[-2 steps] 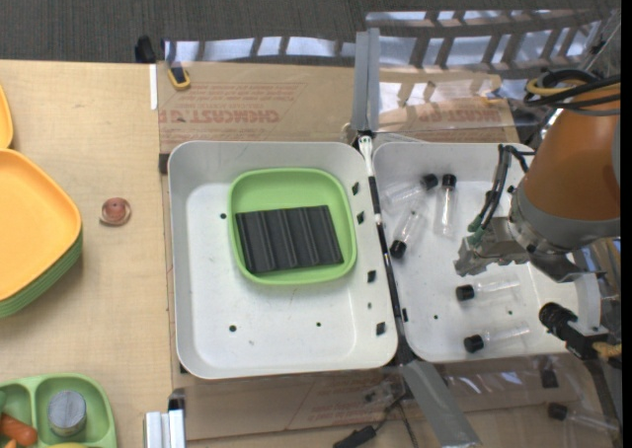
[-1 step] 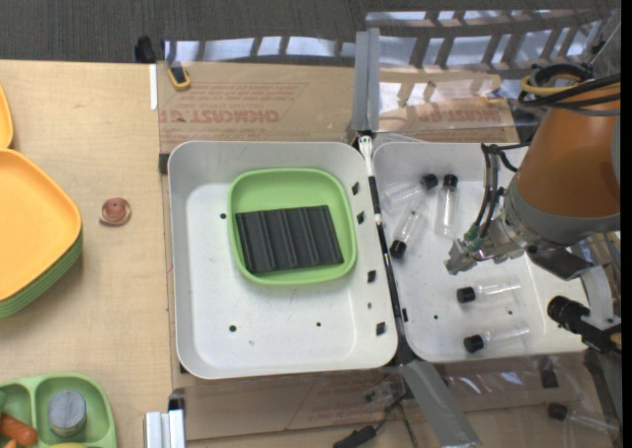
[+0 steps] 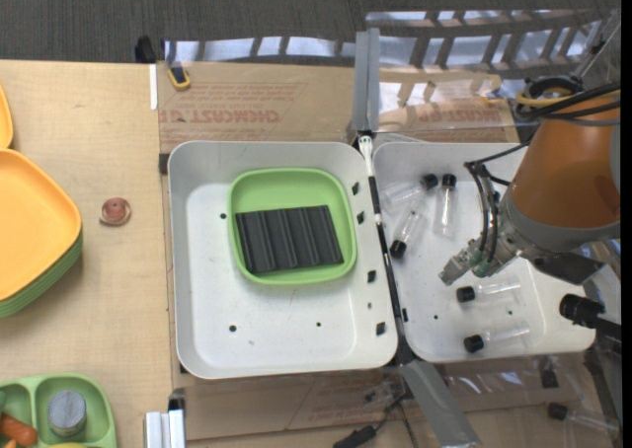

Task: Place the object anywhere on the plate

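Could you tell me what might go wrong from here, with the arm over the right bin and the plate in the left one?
1. The clear vials are small, see-through and scattered in the right bin, so the pincer may close beside one and miss.
2. A dark ridged block covers much of the green plate, so a round vial set there could roll off.
3. A carried vial must cross the raised rims between the bins and could clip them.
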`<state>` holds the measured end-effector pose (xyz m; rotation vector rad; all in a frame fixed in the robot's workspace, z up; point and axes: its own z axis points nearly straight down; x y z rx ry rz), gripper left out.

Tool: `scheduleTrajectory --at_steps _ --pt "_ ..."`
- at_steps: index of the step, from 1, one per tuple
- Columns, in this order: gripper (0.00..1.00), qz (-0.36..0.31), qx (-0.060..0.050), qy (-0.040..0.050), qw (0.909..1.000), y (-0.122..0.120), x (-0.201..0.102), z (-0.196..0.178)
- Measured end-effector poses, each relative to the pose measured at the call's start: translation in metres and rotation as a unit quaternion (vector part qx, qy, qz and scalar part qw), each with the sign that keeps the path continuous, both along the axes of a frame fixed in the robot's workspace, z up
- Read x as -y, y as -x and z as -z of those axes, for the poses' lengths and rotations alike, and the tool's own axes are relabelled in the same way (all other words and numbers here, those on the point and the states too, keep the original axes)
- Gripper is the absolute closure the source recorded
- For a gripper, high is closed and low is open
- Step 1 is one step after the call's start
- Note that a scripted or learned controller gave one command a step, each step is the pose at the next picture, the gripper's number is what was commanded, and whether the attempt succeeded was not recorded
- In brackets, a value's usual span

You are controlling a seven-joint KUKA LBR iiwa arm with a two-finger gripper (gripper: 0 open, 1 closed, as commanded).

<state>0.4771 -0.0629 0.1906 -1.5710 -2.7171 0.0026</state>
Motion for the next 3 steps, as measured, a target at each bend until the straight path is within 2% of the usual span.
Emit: scheduleTrajectory --at_steps 1,2,3 --pt "1.0 -0.101 0.001 -0.0002 0.9949 -0.001 -0.013 0.0" --pt "1.0 -0.134 0.001 -0.0005 0.991 0.0 0.046 0.023" --pt "1.0 -0.236 0.003 0.0003 0.9718 -0.002 0.061 -0.012"
